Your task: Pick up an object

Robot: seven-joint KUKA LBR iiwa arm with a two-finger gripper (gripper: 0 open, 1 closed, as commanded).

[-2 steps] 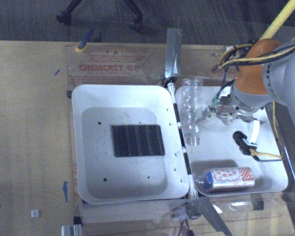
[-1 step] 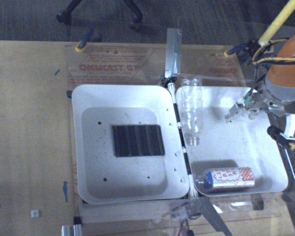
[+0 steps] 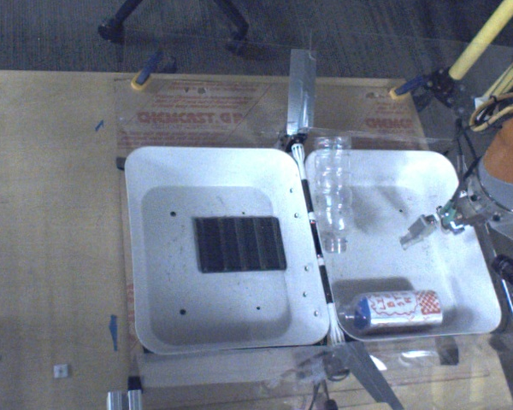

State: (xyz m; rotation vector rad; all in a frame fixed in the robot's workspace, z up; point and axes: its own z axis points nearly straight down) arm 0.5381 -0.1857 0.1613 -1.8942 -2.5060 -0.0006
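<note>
over the right white bin [image 3: 427, 165] on your wooden bench [image 3: 51, 229], the hand [image 3: 421, 231] hangs low near the bin's right side, gripping nothing; you cannot tell how it is set. a clear plastic bottle [image 3: 330, 196] lies along that bin's left wall. a red-and-white patterned tube with a blue cap [image 3: 395, 308] lies near the front wall. a dark ribbed rectangular tray [image 3: 239, 243] lies in the left white bin [image 3: 154, 178].

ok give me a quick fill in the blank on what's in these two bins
1. The dark ridged tray lies in the ____ bin.
2. The clear bottle lies along the right bin's ____ wall.
3. The red and white tube lies near the right bin's ____ edge.

Missing words: left; left; front
</note>
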